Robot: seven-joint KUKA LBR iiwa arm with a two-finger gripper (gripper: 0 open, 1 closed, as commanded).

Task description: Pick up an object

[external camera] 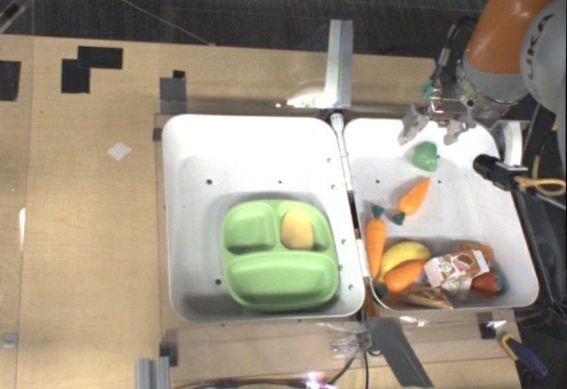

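My gripper (431, 132) hangs over the far part of the right bin (509, 210), open, with nothing between its fingers (411, 130). A small green object (426, 156) lies on the bin floor just below the fingertips, apart from them. Nearer the camera lies a small carrot (414, 196). A second carrot (376, 242) rests along the bin's left wall. At the front of the bin a banana (404, 252), an orange piece (403, 274) and a snack packet (455, 269) are heaped together.
The left bin (190, 201) holds a green compartment tray (276, 276) with a yellow fruit (298, 229) in its upper right compartment. A metal divider post (340, 68) stands between the bins at the back.
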